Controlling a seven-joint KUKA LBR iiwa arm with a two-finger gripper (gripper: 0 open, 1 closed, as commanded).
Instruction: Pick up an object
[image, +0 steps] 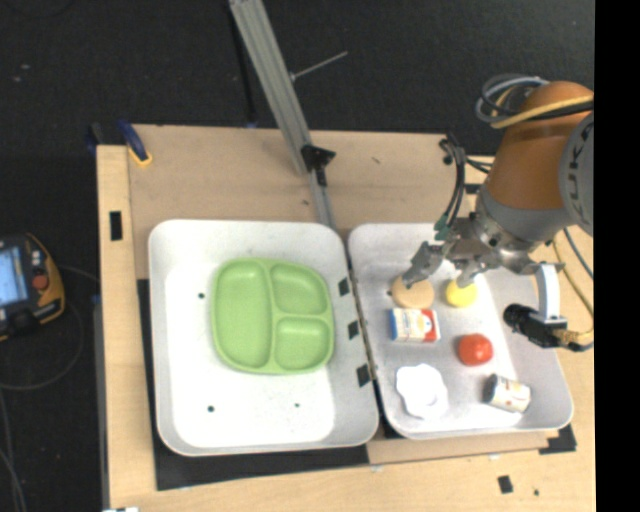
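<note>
My gripper hangs over the back of the right bin with its two fingers spread open. One finger points down at a tan round object; the other stands just above a yellow round object. Nothing sits between the fingers. Further forward in the same bin lie a small carton with red and blue print, a red ball-like object, a white lumpy object and a small white cup on its side.
The left bin holds a green divided plate. A slanted metal pole rises behind the bins. A handheld controller lies off the bench at the far left. Cables and a black fitting hang by the right bin's edge.
</note>
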